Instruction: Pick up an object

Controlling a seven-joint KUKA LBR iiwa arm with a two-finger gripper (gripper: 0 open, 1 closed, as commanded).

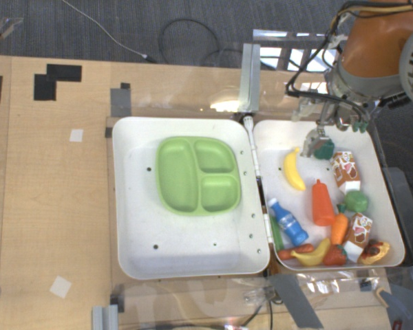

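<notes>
My gripper [318, 145] hangs over the upper part of the right bin [275, 135], below the orange-banded wrist. A small dark green object [325, 151] lies right at its tip; whether it is gripped I cannot tell. A yellow banana [294, 170] lies just left of and below the gripper. Further down the bin are an orange bottle [321, 203], a blue bottle [289, 224], a green pepper [356, 201], a carrot [339, 229] and a patterned carton [345, 168].
The left bin [138, 239] holds a green divided plate [197, 175]. A second banana [313, 253], a red item [334, 256] and another carton [360, 229] crowd the right bin's near corner. A metal post [250, 78] stands behind the divider.
</notes>
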